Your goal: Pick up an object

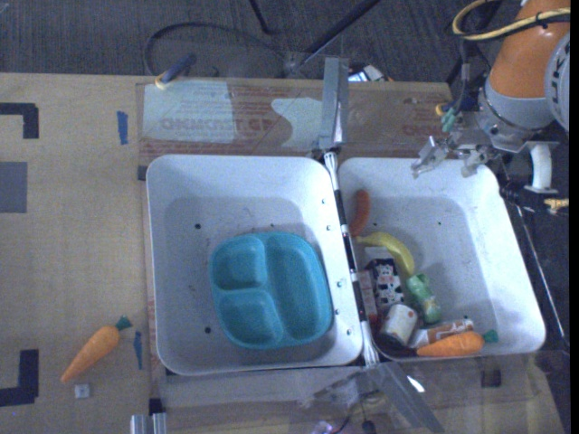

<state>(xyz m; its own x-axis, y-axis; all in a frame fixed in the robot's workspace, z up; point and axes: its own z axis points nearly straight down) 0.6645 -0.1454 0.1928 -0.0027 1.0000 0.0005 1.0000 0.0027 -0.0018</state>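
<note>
Hand [450, 155] spread wide, empty, over right bin's [507, 242] far rim; banana [391, 247] nearer mid-bin, long axis slanting toward near edge.

No legible text; faint mirrored lettering on clear sheet [217, 120].

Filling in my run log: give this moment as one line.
gripper: open, holding nothing | position: over right bin's far rim | toys: piled at its near-left corner | left bin: blue tray

Wooden bench [72, 242] carries two white bins [172, 188] side by side, and a toy carrot [90, 351] lies loose at eight o'clock
</note>
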